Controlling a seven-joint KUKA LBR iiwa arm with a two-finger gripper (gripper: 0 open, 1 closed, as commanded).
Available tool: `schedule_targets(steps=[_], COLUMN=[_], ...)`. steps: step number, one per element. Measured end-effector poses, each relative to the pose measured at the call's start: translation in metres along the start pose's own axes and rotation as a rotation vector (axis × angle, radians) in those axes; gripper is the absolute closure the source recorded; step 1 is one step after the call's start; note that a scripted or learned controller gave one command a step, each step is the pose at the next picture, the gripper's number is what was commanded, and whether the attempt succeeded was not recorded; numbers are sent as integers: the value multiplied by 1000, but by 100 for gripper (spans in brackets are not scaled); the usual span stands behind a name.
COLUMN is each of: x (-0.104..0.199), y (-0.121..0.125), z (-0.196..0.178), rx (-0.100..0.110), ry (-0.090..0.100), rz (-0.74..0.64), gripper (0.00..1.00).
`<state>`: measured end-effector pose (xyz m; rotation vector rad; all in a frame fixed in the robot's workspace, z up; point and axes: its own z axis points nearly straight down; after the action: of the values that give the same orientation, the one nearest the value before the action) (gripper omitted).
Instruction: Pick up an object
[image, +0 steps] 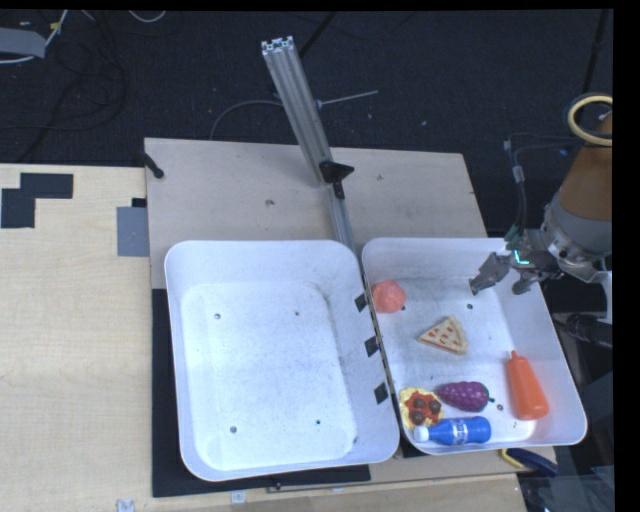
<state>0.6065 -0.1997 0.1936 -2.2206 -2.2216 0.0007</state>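
The right bin (560, 425) holds several small toys. A pink-red ball (389, 296) lies by the bin's left wall. A pizza slice (445, 336) rests near the middle. An orange carrot-like piece (525, 386) lies along the right side. A purple grape bunch (464, 395), a round red and yellow piece (421, 406) and a blue bottle (456, 431) crowd the front edge. My gripper (507, 277) hangs over the bin's back right part, open, with nothing between its fingers. It is well apart from the pizza slice, up and to the right of it.
The left bin (190, 300) sits beside the right one, joined by black clips (372, 345). A slanted aluminium bar (305, 115) rises behind the bins. The arm's grey body and orange band (585, 185) stand at the right.
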Motion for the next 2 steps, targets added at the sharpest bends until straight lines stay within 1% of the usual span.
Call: schedule_targets(steps=[1, 2], x=[0, -2], y=[0, 1], z=[0, 43], rx=[0, 3], ry=[0, 1], rz=[0, 0], gripper=[0, 0])
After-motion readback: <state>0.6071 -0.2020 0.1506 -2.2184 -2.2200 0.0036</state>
